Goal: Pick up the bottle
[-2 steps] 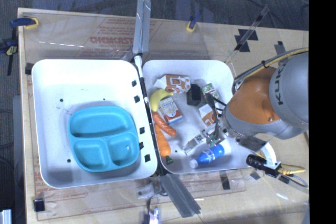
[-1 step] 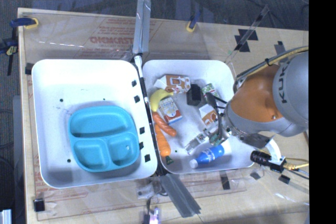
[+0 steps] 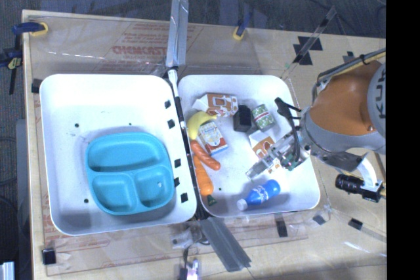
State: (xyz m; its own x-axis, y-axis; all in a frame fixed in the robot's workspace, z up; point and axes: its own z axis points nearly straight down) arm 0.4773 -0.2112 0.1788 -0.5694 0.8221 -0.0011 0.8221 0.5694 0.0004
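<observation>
Bottle (image 3: 260, 195): blue, white cap, lying flat in right bin (image 3: 298, 201) | claw (image 3: 262, 167): just above it, grip state unclear

We see a grey arm (image 3: 341, 141) with a broad orange band (image 3: 344, 101) just behind the end effector (image 3: 272, 164), whose metallic fingers sit below a small green-marked mount.

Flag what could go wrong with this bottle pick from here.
1. The bottle lies on its side close to the right bin's near wall, so the fingers may have little room and could hit the wall.
2. The gripper sits above the bottle beside a small carton; it may catch that instead.
3. The round bottle could roll away when touched.
</observation>
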